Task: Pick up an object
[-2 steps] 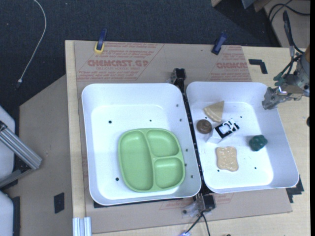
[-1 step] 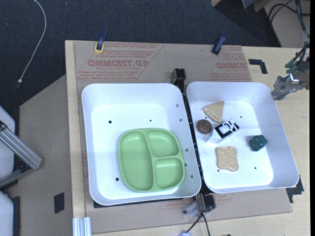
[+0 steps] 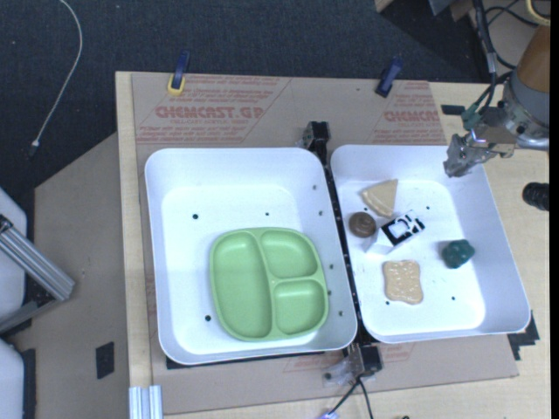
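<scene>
The right bin [image 3: 489,317] holds several small objects: a tan wedge [image 3: 382,197], a brown round piece [image 3: 362,225], a black-and-white block [image 3: 403,229], a dark green lump [image 3: 457,253] and a beige toast-shaped slab [image 3: 403,281]. My gripper [image 3: 460,159] hangs over the far right corner of that bin, above and right of the tan wedge. I see nothing held under it.
The left bin [image 3: 175,182] holds a green three-compartment plate [image 3: 267,282]. Black clamps [image 3: 316,134] join the bins at the back and the front. Blue clips [image 3: 389,77] pin the cardboard sheet under the bins at its far edge.
</scene>
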`<state>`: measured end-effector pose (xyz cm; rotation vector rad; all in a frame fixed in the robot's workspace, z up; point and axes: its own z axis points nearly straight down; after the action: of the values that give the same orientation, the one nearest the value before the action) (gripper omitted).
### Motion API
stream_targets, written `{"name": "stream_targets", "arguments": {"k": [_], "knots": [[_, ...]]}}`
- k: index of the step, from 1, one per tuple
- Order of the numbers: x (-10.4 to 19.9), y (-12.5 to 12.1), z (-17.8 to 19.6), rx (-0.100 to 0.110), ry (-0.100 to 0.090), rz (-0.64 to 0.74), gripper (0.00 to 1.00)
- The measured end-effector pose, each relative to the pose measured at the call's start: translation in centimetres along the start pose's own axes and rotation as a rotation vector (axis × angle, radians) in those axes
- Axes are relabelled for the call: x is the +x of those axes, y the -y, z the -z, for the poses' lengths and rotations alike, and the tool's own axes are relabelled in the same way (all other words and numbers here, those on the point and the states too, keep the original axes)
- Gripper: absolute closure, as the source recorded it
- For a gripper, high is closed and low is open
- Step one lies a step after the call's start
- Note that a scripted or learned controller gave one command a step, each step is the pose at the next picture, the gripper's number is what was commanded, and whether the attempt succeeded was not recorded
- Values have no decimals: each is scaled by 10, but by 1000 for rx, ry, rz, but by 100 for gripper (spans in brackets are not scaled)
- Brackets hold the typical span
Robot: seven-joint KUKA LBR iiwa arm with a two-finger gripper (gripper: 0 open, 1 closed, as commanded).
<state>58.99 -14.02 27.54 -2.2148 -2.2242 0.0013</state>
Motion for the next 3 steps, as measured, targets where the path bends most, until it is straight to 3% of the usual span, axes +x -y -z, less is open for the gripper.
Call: {"name": "stream_targets", "arguments": {"k": [3], "knots": [[144, -24, -6, -4, 2, -1, 100]]}}
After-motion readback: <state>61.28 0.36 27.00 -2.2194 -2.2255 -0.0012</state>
